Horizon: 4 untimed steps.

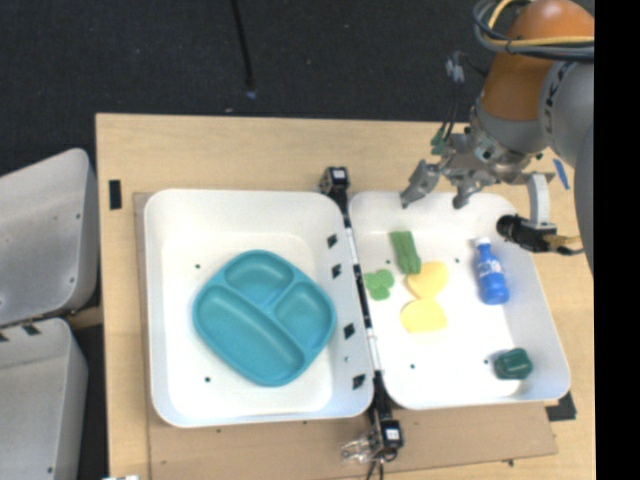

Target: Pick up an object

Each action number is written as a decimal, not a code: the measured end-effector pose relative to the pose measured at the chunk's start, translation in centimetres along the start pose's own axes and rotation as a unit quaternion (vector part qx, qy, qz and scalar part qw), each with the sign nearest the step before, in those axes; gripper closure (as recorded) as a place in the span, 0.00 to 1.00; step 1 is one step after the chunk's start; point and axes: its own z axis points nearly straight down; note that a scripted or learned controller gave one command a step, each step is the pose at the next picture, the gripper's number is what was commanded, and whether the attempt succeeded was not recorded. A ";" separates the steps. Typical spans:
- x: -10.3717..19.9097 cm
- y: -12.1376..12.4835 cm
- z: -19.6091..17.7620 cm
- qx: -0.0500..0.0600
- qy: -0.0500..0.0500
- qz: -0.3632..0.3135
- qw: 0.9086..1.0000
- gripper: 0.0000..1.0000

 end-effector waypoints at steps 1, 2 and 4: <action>0.4 0.6 5.9 0.002 -0.001 -0.002 1.000 0.00; 0.4 0.9 10.1 0.001 -0.001 -0.003 1.000 0.00; 0.2 1.0 11.1 -0.001 -0.002 -0.003 1.000 1.00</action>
